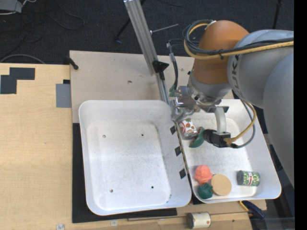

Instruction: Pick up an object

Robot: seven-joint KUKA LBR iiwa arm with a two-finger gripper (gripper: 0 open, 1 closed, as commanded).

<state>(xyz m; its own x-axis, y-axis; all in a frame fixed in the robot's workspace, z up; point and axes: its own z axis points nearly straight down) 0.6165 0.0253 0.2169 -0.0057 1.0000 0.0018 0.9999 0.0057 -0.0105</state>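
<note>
A small white cup-like object with red and green print (188, 128) sits tilted in the right white bin (268, 188), close against its left wall near the far corner. The hand (186, 113) hangs right over it; I cannot tell its state, as the wrist covers it. By the bin's near edge lie an orange-pink lump (203, 173), a dark green piece (206, 190), a tan round disc (221, 184) and a green patterned can (248, 178).

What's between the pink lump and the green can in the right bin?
In the camera view, the tan disc lies between the pink lump and the green can, slightly nearer the front rim; bare bin floor separates disc and can.
</note>
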